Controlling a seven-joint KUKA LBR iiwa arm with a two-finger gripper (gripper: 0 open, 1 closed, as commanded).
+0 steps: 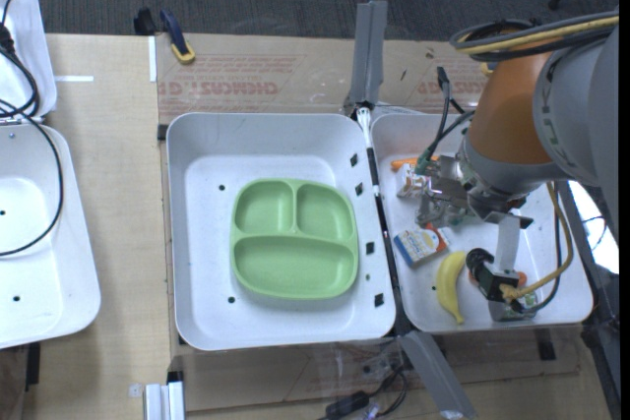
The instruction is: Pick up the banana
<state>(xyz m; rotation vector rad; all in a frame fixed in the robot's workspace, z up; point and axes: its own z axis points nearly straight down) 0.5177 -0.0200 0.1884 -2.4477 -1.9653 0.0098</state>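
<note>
Though close to the banana point(451, 285), not holding it yet; cannot tell the gripper point(431, 202) grip, loose or tight; next, lower, squeeze.

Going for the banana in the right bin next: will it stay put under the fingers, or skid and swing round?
The banana lies flat on the smooth white floor of the right bin, so a push would probably slide it. Its curve suggests an off-centre touch would pivot it, not roll it. It looks smooth-skinned and tapered, so gripping near the middle seems safer than at the ends.
</note>
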